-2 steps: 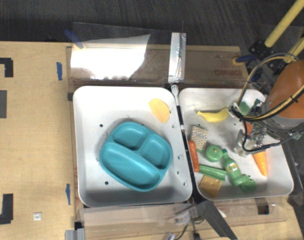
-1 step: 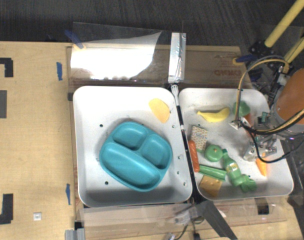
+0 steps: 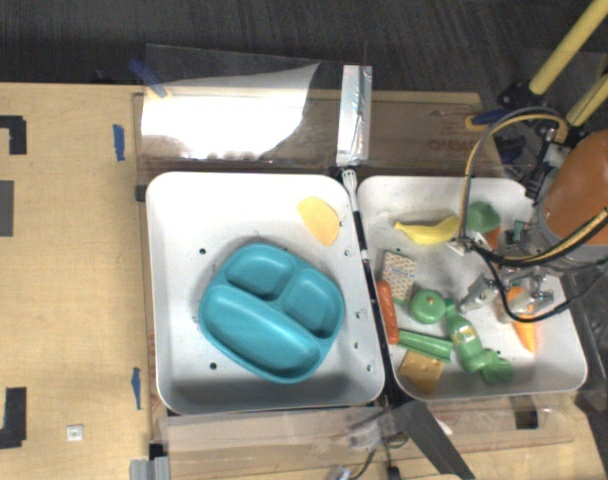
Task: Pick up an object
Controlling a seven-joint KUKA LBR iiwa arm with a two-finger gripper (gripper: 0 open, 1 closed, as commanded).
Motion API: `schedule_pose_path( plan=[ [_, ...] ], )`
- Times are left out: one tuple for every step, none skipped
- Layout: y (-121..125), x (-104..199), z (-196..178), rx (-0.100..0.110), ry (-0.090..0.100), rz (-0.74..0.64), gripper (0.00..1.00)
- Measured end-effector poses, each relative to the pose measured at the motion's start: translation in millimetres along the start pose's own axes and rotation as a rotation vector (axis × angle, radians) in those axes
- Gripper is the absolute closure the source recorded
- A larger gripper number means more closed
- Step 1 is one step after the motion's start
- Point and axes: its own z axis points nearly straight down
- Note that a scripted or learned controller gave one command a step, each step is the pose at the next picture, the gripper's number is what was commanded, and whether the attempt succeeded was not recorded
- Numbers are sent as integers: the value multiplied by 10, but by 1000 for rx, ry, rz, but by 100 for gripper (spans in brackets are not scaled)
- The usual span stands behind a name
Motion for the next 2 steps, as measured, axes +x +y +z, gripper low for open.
schedule_pose_path(
  plan=[
    [125,-475,33,1,25,-191,0],
    [363,17,-1,2,8,-667,0]
  ],
)
